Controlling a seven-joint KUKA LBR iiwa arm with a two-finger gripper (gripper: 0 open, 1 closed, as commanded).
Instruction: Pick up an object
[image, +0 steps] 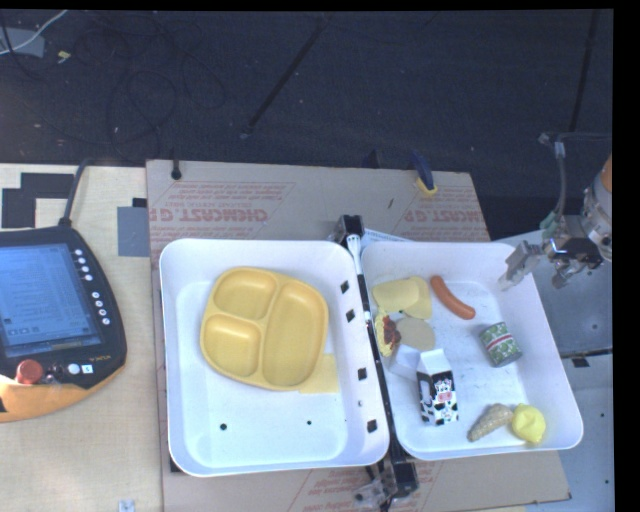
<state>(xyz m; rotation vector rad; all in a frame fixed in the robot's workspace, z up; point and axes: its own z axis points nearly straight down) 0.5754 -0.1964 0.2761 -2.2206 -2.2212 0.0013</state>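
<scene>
Camera view, landmark: right bin (560, 395), white, beside the left bin (190, 400) on the table (300, 195).
Hand: there it is, the hand (545, 255) hanging at the right bin's far right corner, just over the rim, nothing between its fingers.
Finger state: too small and blurred from here, I cannot tell whether they are apart or together.
Targets: red sausage (453, 298) in the bin's far part; green can (499, 343) toward the right wall; cow-print carton (437, 391) in the middle; lemon (529, 424) in the near right corner.
Key relation: sausage looks nearest, lying inward and left of the hand, long axis slanting from far-left to near-right.
Next, I'd guess: reach in leftward, drop, close across the sausage's short side.
Left bin: yellow divided plate (265, 327).
</scene>
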